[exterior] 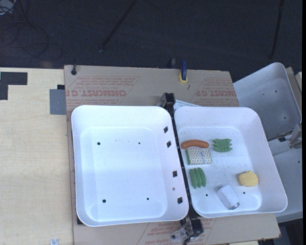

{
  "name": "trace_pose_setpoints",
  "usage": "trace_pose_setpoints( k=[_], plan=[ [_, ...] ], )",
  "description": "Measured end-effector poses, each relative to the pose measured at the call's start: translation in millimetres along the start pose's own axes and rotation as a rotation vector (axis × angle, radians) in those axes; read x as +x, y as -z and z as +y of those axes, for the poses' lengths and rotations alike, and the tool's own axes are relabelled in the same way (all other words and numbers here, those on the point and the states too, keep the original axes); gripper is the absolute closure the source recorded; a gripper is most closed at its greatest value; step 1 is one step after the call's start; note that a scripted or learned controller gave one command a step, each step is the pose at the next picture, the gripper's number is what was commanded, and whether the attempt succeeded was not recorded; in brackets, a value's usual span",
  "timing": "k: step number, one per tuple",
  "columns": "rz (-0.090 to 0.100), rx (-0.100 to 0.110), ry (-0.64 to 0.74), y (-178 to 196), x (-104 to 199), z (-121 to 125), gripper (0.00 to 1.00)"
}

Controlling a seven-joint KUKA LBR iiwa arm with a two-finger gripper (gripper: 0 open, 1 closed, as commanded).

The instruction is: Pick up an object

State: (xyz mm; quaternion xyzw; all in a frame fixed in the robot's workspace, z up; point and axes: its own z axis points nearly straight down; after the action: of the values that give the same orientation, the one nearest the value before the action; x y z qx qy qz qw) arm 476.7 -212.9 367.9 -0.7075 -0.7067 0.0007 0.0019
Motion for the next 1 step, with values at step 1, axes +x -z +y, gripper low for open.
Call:
trace_pose_setpoints(
  k=[1],
  plan=[
    [0.004,0.009,0.005,-101.2,51.3,-1.8,1.0]
  ],
)
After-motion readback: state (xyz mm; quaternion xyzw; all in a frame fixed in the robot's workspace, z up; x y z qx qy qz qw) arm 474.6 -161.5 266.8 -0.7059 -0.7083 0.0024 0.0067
